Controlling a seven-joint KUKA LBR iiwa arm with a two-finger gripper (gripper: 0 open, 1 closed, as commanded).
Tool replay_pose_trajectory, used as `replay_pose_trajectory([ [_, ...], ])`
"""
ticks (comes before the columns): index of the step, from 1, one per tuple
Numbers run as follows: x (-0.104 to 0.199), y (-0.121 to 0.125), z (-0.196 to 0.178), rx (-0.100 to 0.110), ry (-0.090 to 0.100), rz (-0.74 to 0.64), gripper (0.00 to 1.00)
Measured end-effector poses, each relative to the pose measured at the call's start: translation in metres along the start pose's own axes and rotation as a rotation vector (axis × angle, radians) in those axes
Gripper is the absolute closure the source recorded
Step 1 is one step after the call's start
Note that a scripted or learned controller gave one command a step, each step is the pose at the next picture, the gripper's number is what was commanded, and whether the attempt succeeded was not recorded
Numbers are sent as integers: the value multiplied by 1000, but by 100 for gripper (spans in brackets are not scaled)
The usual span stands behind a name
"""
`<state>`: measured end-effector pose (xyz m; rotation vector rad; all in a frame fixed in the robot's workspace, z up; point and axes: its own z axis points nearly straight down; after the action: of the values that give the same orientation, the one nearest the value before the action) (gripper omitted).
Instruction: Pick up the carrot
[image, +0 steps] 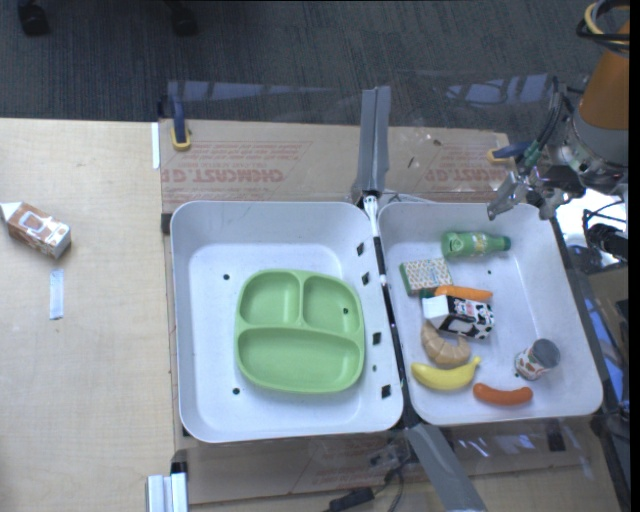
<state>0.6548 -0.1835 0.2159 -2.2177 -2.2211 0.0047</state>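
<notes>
The gripper hangs over the far right corner of the right bin, just above its rim, at the end of the grey arm with its orange band that enters from the upper right. Whether its jaws stand apart or together cannot be told from this slanted view, and nothing shows between them. The carrot lies in the middle of the right bin, a short orange piece resting against the top of a black-and-white carton and just below a speckled sponge. It sits well apart from the gripper. Toward the far end of the same bin a green bottle lies on its side. Nearer the front edge are a croissant, a banana, a sausage and a small can tipped over. The left bin holds a green divided plate with three compartments. Out on the wooden bench to the left, a small orange-and-white box lies by itself.
</notes>
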Motion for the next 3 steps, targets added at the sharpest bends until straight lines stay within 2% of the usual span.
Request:
replay_pose_trajectory([
  [1,21,-45,104,0,0,-184,0],
  [2,72,-50,126,-1,0,-431,0],
  [3,70,-50,119,0,1,-426,100],
])
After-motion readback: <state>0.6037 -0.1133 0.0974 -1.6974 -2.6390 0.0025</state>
